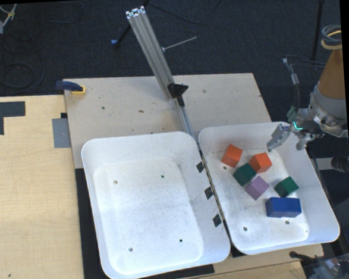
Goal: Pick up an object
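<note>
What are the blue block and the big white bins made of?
The blue rectangular block looks like painted wood or foam: flat matte faces, crisp edges, no shine. The two shallow white bins look like moulded plastic, with rounded corners and smooth, speckled floors.

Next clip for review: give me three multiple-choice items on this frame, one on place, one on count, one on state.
1. Which bin holds the blocks?
A. the left bin
B. the right bin
C. both bins

2. How many blocks are orange?
A. one
B. two
C. four

3. What is the gripper doing?
A. holding the blue block
B. pressing on the purple block
C. holding nothing, above the bin's far right corner

Answers: 1 B, all six blocks lie in the right bin. 2 B, the two orange blocks sit at the group's far side. 3 C, the gripper is clear of every block; the blue block lies nearest the camera.
</note>
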Controlling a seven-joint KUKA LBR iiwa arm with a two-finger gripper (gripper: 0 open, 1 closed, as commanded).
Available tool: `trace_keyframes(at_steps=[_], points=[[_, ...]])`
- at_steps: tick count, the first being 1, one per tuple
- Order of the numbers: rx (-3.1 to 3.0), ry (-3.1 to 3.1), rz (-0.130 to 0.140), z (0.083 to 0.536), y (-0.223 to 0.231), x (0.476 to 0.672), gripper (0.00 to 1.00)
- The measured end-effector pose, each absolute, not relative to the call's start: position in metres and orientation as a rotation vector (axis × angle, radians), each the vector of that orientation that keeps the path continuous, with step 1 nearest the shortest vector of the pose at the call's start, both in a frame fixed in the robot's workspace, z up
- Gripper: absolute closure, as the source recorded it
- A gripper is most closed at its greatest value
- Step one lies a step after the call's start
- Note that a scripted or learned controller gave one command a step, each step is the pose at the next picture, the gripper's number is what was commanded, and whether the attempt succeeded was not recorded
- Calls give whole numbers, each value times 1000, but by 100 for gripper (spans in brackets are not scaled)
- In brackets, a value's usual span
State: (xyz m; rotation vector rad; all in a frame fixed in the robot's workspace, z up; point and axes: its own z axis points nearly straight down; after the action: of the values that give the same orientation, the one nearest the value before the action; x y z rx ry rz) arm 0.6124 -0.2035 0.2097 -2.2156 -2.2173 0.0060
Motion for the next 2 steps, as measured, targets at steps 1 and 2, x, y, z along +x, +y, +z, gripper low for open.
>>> trace_keyframes(at_steps=[1,2], points=[[-2215,-2224,3,213,-203,613,0],[-2212,-2222,5,167,-196,613,0]])
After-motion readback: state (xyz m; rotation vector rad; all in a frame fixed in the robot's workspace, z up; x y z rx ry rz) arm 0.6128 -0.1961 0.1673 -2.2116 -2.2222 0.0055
